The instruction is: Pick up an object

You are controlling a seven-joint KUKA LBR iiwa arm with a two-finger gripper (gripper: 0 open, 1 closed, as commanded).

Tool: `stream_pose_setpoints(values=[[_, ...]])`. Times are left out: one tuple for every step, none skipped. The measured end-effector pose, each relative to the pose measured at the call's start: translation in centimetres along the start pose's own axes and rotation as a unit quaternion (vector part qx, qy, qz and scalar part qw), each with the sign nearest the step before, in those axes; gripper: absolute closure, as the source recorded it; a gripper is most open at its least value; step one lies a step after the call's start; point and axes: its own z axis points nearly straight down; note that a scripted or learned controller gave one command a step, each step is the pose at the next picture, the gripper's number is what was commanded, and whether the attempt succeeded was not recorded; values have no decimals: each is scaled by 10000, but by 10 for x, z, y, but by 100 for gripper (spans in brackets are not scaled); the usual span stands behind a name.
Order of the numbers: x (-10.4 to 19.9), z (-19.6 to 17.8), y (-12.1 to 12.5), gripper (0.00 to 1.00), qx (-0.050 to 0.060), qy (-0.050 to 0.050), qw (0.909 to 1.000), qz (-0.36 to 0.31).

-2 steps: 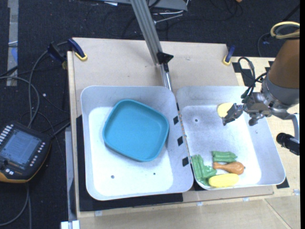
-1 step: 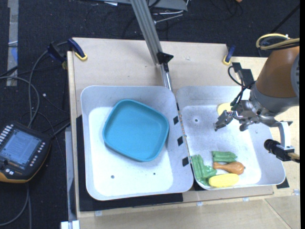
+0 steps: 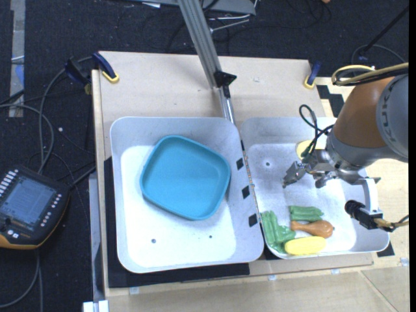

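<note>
Two bins [image 3: 130,174], one plate [image 3: 186,177], four toys [image 3: 305,229]

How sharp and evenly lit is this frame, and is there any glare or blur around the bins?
Camera view: lighting is even and soft; the blue plate is crisp with only a faint shadow under its rim. The right bin looks slightly washed out, with no hard glare. The tool is small and a little soft against the white floor. The toy food at the near edge reads clearly.

I see a tan table [image 3: 162,86] with yellow clamps [image 3: 110,77] at its back corners. A metal pole [image 3: 198,31] slants across its far edge. Left of the table, a handheld control pad [image 3: 29,207] lies on the dark floor [image 3: 45,38] among black cables [image 3: 49,135].
</note>
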Motion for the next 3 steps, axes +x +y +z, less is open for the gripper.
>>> stream_pose_setpoints(values=[[0,-13,1,100,-25,-4,10000,2],[-3,-56,5,100,-44,-8,10000,1],[1,-99,7,100,-44,-7,10000,-2]])
